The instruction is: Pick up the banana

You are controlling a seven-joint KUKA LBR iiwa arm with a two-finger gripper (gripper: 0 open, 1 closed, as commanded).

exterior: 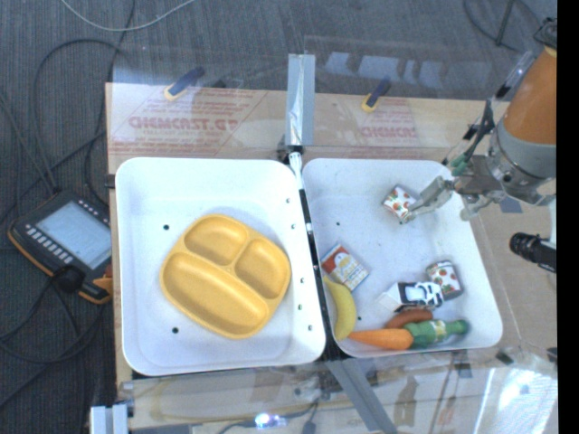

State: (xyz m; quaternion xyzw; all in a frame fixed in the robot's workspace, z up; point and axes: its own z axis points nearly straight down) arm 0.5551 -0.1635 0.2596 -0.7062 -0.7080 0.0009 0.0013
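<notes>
The banana [342,307] is yellow and lies lengthwise in the right bin [479,269], close to its front left corner and against the left wall. My gripper [445,206] hangs over the bin's back right part, well away from the banana, up and to the right of it. Its fingers stand apart, open, with nothing between them. A small red-and-white packet [398,202] lies just beside the left fingertip.
An orange carrot [384,337], a green bottle [439,330] and a red piece [409,316] crowd the banana's right side. Another packet [346,268] lies just behind it. A black-and-white item [421,292] sits mid-right. The left bin holds a yellow divided plate [226,274].
</notes>
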